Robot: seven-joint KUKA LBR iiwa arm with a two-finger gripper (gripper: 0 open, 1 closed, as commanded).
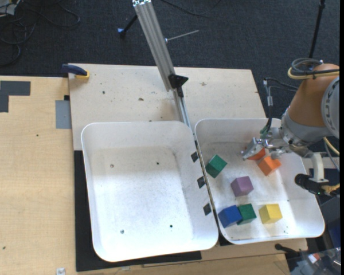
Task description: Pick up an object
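Arm (pixel 309 110) bent over right bin (pixel 309 225), pincer (pixel 255 150) beside orange block (pixel 269 164).

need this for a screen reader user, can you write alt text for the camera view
A grey robot arm reaches from the right, its gripper low in the right bin beside an orange block. Green, purple, blue, a second green and yellow blocks lie in that bin.
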